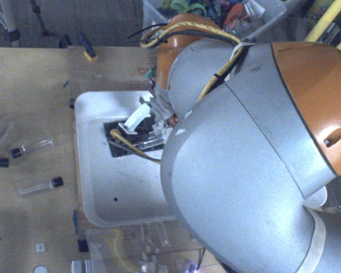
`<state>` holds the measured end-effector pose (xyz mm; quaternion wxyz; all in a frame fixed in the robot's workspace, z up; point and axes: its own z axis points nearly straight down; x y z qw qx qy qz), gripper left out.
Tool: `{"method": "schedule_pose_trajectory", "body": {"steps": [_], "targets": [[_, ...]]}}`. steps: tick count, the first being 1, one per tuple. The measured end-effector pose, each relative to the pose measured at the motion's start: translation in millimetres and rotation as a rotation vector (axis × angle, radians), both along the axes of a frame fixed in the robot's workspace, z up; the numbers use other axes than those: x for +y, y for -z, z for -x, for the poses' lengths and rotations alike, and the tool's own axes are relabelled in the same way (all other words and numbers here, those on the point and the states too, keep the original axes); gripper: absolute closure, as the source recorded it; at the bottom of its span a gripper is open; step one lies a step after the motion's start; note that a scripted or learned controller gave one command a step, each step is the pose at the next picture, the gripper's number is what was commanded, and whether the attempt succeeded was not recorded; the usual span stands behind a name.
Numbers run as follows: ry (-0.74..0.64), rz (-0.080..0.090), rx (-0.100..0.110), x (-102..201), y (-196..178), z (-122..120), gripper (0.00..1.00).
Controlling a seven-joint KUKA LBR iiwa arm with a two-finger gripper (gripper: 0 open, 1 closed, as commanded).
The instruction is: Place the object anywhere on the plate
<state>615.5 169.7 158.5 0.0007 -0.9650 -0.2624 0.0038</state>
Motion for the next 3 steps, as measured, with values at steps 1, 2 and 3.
{"method": "schedule_pose_trajectory", "body": {"steps": [1,2,3], "targets": [[0.175,0.000,-0.010,54,-41,-12,1.00],[0.062,0.001,-0.009,55,-28,-41,1.00],[-0.372,-0.002,0.001,39,63,25,1.00]]}}
